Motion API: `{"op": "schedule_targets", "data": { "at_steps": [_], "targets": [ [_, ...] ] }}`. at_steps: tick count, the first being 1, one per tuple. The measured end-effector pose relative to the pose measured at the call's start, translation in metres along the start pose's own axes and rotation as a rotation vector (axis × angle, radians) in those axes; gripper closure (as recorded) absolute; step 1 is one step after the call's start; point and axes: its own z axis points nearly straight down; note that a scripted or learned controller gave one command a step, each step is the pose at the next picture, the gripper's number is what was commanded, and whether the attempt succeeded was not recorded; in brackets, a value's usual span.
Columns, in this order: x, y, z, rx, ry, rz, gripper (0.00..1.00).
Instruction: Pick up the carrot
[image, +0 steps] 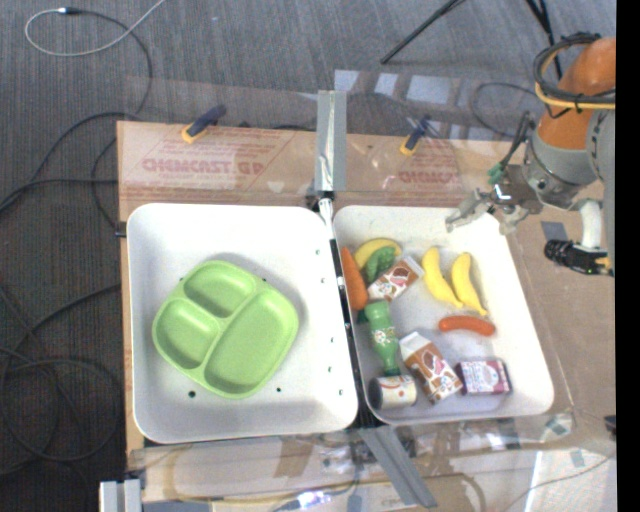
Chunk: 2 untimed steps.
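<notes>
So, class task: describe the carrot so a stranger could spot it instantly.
Find the right-hand white bin, the one crowded with toy food. Along its left wall lies the carrot, a slim orange taper. Unlike the shorter sausage in the middle, it hugs the wall beside the green bottle.

The carrot (353, 280) lies tight along the left wall of the right bin (527, 300), so that side gives no room. A green and yellow piece (376, 256) and a small carton (396, 279) press against its right side, and a green bottle (381, 335) sits just below its lower end. Only the way straight down from above is open. The middle of this bin, between the carton and two bananas (452, 279), is bare. The left bin (160, 405) has wide free floor around the green tray (226, 327)
</notes>
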Motion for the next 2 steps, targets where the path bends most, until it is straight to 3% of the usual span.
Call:
{"op": "schedule_targets", "data": {
  "at_steps": [1,2],
  "targets": [
    [0.054,-0.007,0.068,0.001,-0.001,0.164,0.00],
    [0.014,0.001,-0.028,-0.001,-0.006,0.009,0.00]
  ]
}}
